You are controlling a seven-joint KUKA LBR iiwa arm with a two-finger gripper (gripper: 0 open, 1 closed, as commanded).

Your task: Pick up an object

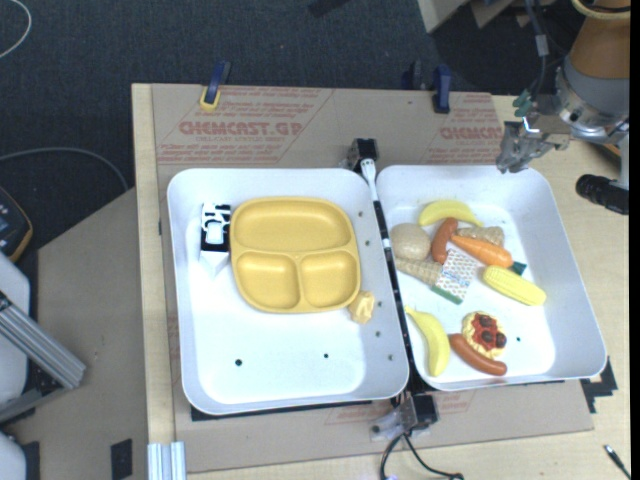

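Observation:
The right bin (570, 298) holds a pile of toy food: a yellow banana (447, 211), a carrot (482, 250), a sausage (443, 239), a beige potato-like piece (408, 240), a corn cob (514, 286), another banana (433, 340), a hot dog (477, 355) and a small pizza piece (484, 331). My gripper (517, 154) hangs over the far rim of the right bin, above and to the right of the pile. Nothing shows between its fingers.
The left bin (280, 368) holds a yellow divided tray (295, 253), a black-and-white item (213, 228) at its left and a small yellow piece (362, 308) by its right corner. Clamps (210, 93) (441, 88) hold the board at the back.

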